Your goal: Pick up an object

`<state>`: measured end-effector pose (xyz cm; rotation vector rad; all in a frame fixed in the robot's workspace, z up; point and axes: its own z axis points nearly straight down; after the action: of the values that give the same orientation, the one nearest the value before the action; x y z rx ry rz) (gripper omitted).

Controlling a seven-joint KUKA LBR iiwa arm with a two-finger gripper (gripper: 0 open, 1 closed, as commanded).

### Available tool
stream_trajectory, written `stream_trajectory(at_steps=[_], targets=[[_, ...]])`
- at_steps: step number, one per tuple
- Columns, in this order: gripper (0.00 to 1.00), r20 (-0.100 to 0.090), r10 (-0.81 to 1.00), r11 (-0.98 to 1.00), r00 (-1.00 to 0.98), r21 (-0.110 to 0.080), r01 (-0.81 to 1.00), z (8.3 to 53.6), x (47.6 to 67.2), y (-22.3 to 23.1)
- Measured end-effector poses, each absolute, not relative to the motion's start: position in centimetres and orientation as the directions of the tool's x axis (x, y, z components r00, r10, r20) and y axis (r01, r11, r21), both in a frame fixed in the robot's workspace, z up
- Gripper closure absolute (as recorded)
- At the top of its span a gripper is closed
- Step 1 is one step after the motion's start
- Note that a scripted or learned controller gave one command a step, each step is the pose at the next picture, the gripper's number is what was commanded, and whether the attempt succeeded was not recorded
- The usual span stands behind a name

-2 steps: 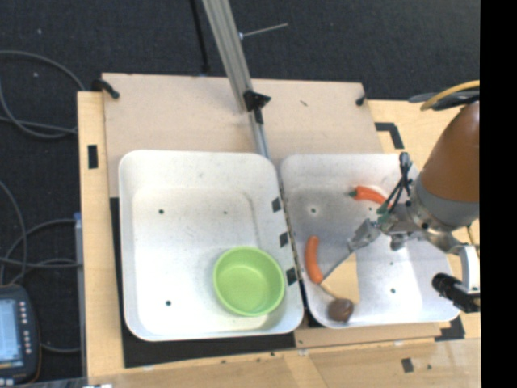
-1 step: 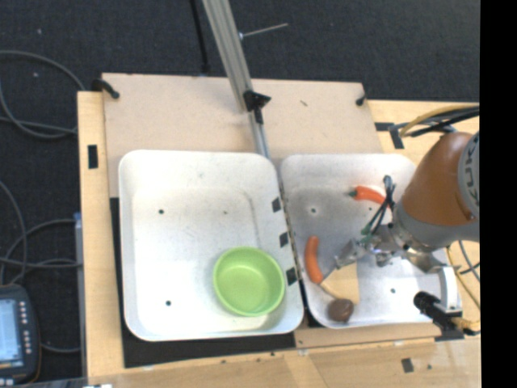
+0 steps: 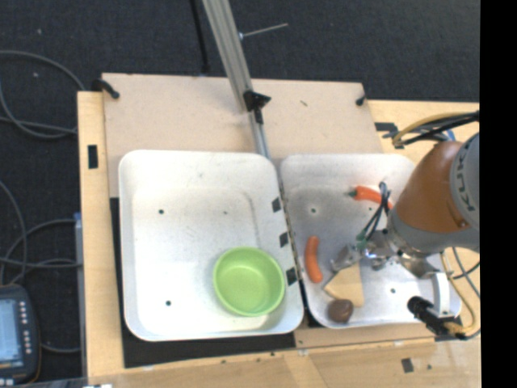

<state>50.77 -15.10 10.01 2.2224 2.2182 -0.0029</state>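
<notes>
Lime green bowl (image 3: pixel 249 280) in white left bin (image 3: pixel 161 192). White right bin (image 3: pixel 323 176): orange sausage (image 3: pixel 313 259), brown lump (image 3: pixel 339 310), tan wedge (image 3: pixel 347 285). Table (image 3: pixel 178 103) tan.

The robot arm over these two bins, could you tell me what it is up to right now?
The arm reaches in from the right, with its gripper low over the right bin. Close by lie an orange sausage-shaped piece, a pale wedge and a brown lump. Another orange item lies partly behind the arm. Nothing is visibly between the fingers, so no pick yet. The left bin holds a green bowl.
</notes>
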Motion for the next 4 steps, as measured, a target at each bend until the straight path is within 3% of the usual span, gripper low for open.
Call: stream_trajectory(at_steps=[1, 4], targets=[[1.0, -0.001, 1.0, -0.006, 0.007, 0.005, 1.0, 11.2, 50.9, -15.1], [1.0, -0.002, 1.0, 0.005, -0.005, 0.008, 1.0, 25.5, 50.5, -15.1]])
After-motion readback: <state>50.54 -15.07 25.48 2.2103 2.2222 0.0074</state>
